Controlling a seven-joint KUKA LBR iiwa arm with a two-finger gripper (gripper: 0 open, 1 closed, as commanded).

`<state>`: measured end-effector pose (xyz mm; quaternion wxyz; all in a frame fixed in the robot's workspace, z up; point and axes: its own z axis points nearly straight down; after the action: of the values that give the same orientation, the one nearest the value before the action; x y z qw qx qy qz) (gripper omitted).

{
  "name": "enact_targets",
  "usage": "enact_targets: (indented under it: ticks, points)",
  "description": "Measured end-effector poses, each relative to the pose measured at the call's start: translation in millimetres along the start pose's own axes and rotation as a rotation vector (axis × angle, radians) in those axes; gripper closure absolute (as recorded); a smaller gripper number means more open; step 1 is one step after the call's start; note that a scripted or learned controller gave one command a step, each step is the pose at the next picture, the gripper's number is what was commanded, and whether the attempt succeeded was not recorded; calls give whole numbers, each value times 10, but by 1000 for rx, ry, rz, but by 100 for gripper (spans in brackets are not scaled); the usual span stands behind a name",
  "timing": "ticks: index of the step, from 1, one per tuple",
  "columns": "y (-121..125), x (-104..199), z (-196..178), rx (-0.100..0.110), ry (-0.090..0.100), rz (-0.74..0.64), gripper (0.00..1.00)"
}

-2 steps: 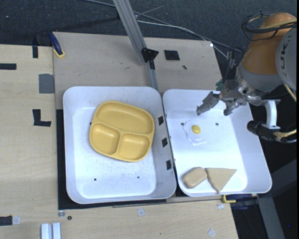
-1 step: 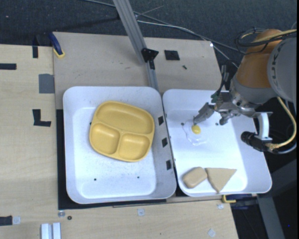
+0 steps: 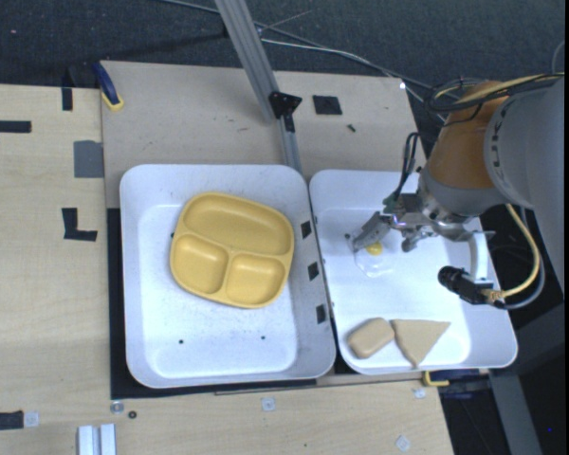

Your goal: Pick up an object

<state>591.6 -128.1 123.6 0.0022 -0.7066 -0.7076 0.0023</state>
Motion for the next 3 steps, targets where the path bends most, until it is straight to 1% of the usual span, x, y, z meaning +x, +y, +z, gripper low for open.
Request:
enact_targets:
  ticks: [1,2,3]
  points:
    - [10,-1,389,-8,-2,0,0]
    - [34,-23,237,-17,-7,1,100]
    - [-49,32,-303,-9,0,0,100]
